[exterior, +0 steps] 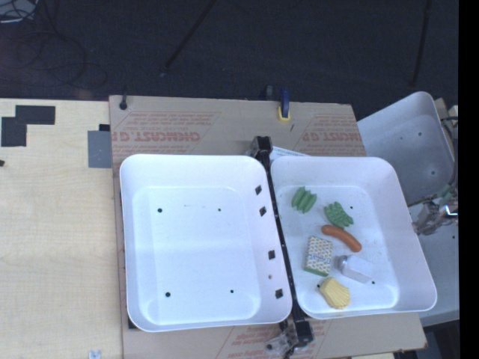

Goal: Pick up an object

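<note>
One fixed camera, mounted high over the bench point(52, 223), looking down at a slant. Both white bins sit in frame whole: left bin point(196, 172) and right bin point(389, 200), meeting at a black divider point(271, 230) just right of frame centre. Far enough back to take in the cardboard sheet point(224, 126) under the bins and dark floor point(224, 36) beyond the bench's far edge. Far side of the bins lies toward frame top.
</note>
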`<act>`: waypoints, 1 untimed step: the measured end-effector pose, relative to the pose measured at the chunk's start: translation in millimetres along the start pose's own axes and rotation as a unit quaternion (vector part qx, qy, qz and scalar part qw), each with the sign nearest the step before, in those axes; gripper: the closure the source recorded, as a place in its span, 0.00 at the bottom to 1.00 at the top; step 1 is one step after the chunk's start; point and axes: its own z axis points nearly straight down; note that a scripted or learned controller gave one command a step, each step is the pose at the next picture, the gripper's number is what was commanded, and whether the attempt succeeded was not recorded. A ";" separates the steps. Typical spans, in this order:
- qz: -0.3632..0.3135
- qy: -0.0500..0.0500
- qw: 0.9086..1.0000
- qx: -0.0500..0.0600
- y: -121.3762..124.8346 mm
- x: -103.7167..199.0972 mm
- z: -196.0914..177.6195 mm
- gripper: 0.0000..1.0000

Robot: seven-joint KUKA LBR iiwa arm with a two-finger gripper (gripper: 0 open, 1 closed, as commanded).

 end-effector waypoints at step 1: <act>-0.002 0.004 1.000 0.006 -1.1 74.7 53.5 1.00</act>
